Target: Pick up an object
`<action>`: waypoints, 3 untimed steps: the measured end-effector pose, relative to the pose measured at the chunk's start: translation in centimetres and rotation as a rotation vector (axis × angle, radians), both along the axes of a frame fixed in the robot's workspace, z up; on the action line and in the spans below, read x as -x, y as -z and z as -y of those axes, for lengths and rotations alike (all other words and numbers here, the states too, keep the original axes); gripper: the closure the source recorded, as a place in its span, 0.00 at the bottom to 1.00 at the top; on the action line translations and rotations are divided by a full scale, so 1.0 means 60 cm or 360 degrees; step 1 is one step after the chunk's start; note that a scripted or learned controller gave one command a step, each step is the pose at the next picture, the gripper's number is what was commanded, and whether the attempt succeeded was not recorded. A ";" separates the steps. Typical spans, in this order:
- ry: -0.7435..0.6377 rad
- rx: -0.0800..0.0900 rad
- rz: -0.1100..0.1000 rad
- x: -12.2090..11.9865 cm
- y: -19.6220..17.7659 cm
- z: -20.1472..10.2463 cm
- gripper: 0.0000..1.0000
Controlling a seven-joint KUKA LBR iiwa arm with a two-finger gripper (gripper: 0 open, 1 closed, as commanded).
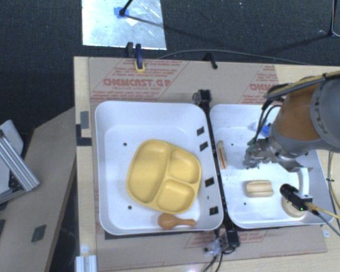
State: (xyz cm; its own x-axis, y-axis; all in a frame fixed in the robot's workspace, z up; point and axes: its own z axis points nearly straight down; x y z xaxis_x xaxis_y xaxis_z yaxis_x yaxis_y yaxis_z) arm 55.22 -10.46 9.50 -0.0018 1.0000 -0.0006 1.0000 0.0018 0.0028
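Arm (311,118): reaches into right bin (238,118), end effector (254,156) low near bun (258,188), poised for a pick.
End effector state: cannot tell.
Left bin (110,152): yellow tray (164,175), drumstick (175,221).

The bench (158,75) carries two white bins side by side, touching along their inner edges. The left bin (110,123) holds a yellow tray (164,175) and a chicken leg (175,221). The right bin (232,123) holds a hot dog (221,154) and a bun (258,188).
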 end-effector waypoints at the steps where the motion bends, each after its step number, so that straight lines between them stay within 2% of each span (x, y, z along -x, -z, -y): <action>1: 0.0003 0.0001 0.0004 0.013 -0.088 0.009 1.00; 3: -0.0004 0.0002 0.0009 -0.014 -0.285 0.025 1.00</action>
State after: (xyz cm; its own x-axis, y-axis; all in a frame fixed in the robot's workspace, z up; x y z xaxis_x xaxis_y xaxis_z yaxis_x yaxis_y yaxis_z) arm 56.05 -11.98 26.61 -0.0045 1.0000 -0.0018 1.0000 0.0045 0.0085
